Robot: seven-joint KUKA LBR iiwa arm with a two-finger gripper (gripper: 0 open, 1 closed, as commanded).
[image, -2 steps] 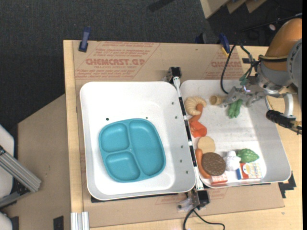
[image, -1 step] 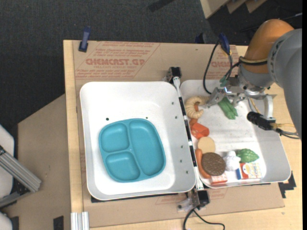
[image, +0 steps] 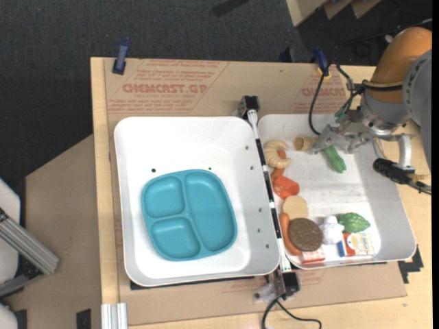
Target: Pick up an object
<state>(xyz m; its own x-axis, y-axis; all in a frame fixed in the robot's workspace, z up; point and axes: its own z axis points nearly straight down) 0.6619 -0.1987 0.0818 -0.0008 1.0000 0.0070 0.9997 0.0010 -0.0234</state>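
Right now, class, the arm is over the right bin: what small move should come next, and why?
Probably a short lift straight up. The gripper sits at the top of a green object in the right bin, which hangs down below it. Whether it is truly gripped is unclear, so a small raise would show whether the piece comes along.

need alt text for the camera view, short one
A grey and orange robot arm reaches from the right, its claw low over a green toy vegetable in the right white bin, which holds assorted toy foods. The left white bin holds a blue divided plate.
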